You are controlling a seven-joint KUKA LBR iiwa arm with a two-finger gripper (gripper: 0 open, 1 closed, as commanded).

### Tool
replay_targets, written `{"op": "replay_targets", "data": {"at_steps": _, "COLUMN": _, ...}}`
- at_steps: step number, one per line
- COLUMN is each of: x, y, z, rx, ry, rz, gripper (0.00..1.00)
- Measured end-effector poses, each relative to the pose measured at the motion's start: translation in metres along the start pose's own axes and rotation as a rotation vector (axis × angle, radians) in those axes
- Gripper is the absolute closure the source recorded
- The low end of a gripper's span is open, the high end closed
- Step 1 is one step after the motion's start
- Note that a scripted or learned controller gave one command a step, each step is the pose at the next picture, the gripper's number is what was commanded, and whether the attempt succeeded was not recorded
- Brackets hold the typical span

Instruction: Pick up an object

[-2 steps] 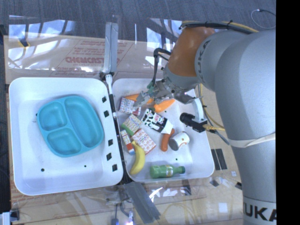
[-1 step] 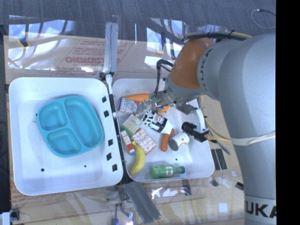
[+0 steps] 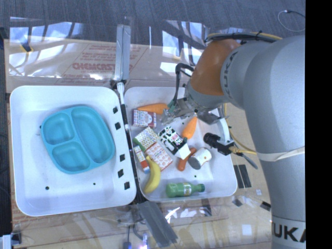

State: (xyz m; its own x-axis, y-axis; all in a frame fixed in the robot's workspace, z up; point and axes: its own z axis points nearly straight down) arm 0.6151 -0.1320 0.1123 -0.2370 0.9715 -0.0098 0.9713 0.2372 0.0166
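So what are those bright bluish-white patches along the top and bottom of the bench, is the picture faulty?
In the camera view that is glare: the clear sheeting around the bins mirrors overhead light. The white bins look bright but keep their detail, the blue tray and banana stay sharp, and the arm casts soft shade on the right bin.

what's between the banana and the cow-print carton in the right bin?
In the camera view, a small checkered packet lies between the banana and the cow-print carton.

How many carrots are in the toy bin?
3 that I can see. One carrot lies at the bin's far side, one near the claw, one by the white cup. The arm may hide more.
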Motion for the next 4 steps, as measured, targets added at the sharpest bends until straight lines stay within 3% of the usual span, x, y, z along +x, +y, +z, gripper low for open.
{"op": "replay_targets", "data": {"at_steps": 1, "x": 0.072, "y": 0.063, "z": -0.118, "rx": 0.017, "ry": 0.009, "rz": 0.125, "gripper": 1.00}}
{"op": "replay_targets", "data": {"at_steps": 2, "x": 0.072, "y": 0.063, "z": -0.117, "rx": 0.019, "ry": 0.009, "rz": 0.126, "gripper": 0.00}}
{"op": "replay_targets", "data": {"at_steps": 3, "x": 0.063, "y": 0.060, "z": -0.092, "rx": 0.021, "ry": 0.010, "rz": 0.087, "gripper": 0.00}}
{"op": "replay_targets", "data": {"at_steps": 4, "x": 0.027, "y": 0.033, "z": -0.019, "rx": 0.020, "ry": 0.011, "rz": -0.049, "gripper": 0.00}}
